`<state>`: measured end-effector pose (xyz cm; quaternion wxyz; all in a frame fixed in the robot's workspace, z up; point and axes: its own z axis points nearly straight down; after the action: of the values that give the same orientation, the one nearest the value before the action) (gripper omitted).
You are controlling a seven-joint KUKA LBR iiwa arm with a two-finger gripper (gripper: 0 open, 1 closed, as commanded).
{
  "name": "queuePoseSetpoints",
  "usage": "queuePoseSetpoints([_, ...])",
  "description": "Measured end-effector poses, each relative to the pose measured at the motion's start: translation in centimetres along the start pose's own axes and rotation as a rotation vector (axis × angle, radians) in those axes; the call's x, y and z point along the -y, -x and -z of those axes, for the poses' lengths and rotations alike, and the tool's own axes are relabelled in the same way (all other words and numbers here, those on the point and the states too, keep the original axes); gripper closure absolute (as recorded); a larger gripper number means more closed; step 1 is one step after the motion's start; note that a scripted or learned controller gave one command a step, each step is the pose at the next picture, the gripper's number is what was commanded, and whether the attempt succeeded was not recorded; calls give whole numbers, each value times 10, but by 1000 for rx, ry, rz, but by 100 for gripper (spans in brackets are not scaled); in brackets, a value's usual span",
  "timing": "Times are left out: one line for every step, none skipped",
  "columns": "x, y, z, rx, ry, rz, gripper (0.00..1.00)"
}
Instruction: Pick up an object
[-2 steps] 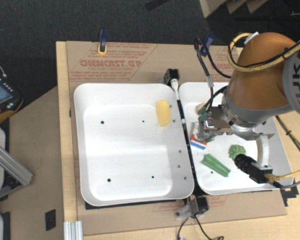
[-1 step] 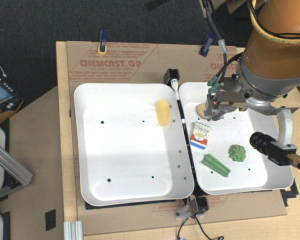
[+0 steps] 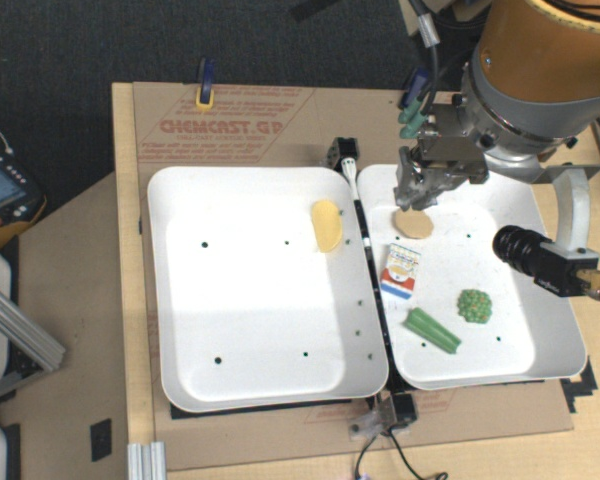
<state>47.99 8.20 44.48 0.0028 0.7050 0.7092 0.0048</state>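
My gripper (image 3: 416, 200) hangs low in the right bin (image 3: 540, 353), its tips right above a flat tan round piece (image 3: 415, 227) near the bin's back left. Below that lies a small red, white and blue carton (image 3: 401, 270). A green pod-shaped piece (image 3: 432, 330) rests toward the bin's front, and a green broccoli floret (image 3: 474, 305) sits to its right. In the left bin (image 3: 240, 358) a yellow banana-like piece (image 3: 327, 225) lies near the right wall. Nothing shows between the gripper's tips.
A black cylindrical fitting (image 3: 528, 252) juts in over the right bin's right side. A black clamp (image 3: 343, 155) sits at the back where the two bins meet. The bins rest on a cardboard sheet (image 3: 230, 118) with a blue and yellow clip (image 3: 206, 86).
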Motion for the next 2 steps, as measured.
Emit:
queuePoseSetpoints([-1,-38,96,-2,3,0,100])
queuePoseSetpoints([4,-40,-115,8,-29,-7,100])
